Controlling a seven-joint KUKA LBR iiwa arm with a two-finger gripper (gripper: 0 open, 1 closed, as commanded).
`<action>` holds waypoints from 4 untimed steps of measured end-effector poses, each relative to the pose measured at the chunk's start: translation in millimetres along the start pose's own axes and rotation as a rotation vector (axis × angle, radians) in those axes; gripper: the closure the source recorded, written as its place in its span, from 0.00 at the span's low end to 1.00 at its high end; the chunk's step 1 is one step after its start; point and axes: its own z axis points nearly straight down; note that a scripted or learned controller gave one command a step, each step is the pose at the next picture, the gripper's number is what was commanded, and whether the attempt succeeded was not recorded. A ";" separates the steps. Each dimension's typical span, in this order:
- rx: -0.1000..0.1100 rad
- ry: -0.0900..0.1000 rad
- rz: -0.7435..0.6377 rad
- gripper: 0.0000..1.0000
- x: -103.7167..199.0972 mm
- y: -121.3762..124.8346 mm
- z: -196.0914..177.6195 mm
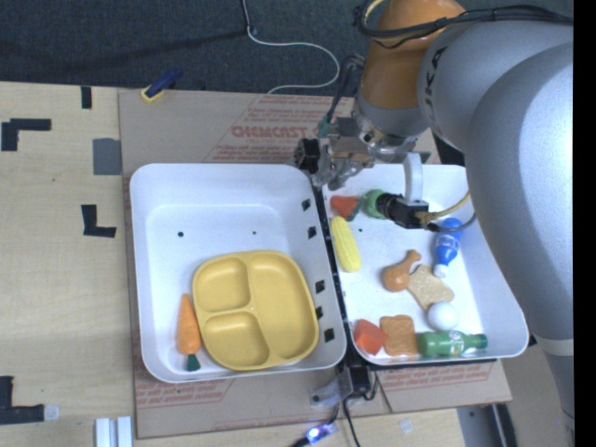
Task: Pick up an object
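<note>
I read the gripper (337,164) as hanging over the far end of the wall where the two bins meet. From this slant I cannot tell whether it is wide or narrow, so I would command it open before any descent. I judge the pick as not yet made.

Closest to it, just inside the right bin (495,282), lies a small red piece (345,205). A green piece (373,200) sits beside that, and a corn cob (345,243) comes next, lying along the wall. The cob looks the handiest target to me. It sits hard by the wall, though, so I would come straight down, close across its narrow width and stay off the rim.

Farther from the gripper lie a drumstick (400,270) and a blue bottle (447,247), well apart from the wall and easier to approach. Beyond them is a green bottle (452,344). Farthest off, in the left bin (214,222), a yellow plate (253,307) lies with a carrot (188,327) beside it.
</note>
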 end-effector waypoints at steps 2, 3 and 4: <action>-0.002 -0.001 0.004 1.00 14.5 -2.4 -22.8; 0.001 -0.003 0.004 1.00 16.7 -1.0 -4.1; -0.001 -0.001 0.005 1.00 22.1 -10.0 -21.7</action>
